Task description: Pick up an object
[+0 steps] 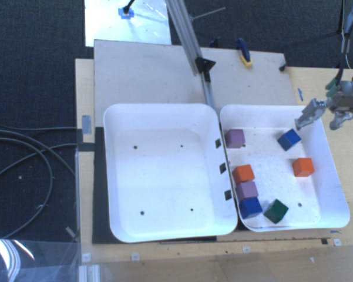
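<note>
At centre frame, two white bins are lying side by side: left bin (164, 175), right bin (335, 198). At right edge, the gripper (323, 115) is hovering, fingers spread, grasping nothing, near a blue cube (289, 140). No legible writing.

You are looking down on a robotics lab test bench. A plywood benchtop (164, 69) sits on dark carpet (29, 51), with loose black cables (23, 157) trailing at nine o'clock. Two shallow white bins (164, 175) lie side by side, a metal mast (185, 28) rises toward twelve o'clock, and a blue clamp (244, 50) grips the board's far edge.
</note>
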{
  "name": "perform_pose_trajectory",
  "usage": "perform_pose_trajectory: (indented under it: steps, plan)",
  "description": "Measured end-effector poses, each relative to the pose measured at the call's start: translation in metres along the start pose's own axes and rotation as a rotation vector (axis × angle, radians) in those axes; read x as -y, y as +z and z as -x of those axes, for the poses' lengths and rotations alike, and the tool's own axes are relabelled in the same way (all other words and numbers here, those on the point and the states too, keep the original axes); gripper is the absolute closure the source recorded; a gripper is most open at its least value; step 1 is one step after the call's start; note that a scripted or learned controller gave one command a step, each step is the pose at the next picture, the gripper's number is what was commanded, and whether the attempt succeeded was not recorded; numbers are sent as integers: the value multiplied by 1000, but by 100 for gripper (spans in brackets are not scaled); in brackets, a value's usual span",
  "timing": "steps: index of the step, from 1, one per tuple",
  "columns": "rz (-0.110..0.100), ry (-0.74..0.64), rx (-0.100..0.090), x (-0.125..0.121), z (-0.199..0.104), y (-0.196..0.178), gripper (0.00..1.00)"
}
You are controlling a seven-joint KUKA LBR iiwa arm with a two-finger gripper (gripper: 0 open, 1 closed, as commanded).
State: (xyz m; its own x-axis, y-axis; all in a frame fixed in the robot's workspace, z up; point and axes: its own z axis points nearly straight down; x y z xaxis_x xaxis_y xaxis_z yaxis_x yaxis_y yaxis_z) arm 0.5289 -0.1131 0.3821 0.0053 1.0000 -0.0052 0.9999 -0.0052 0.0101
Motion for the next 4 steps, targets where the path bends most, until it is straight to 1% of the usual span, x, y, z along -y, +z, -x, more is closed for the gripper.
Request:
perform_pose_trajectory:
  steps: [1, 2, 3, 4]
  plan:
    - [-5, -16, -6, -14, -57, -6, 0]
    - [-7, -20, -8, 4, -177, -12, 0]
    - [-6, -6, -4, -105, -151, 24, 0]
    - [-12, -14, -6, -106, -193, 78, 0]
